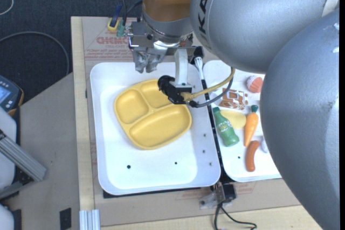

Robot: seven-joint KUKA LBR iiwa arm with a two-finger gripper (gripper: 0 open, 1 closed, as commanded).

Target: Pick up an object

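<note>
— Dark carpet is showing around the bench; two white bins are sitting side by side. What am I seeing in the left bin?

— I'm seeing a yellow divided plate lying flat near its middle. The tool is hanging over the bin's far edge, just beyond the plate's rim.

— Fingers?

— I'm reading them as close together, nothing between them.

— Right bin?

— A green bottle, a carrot and a sausage are lying close together there, partly under the arm.
</note>
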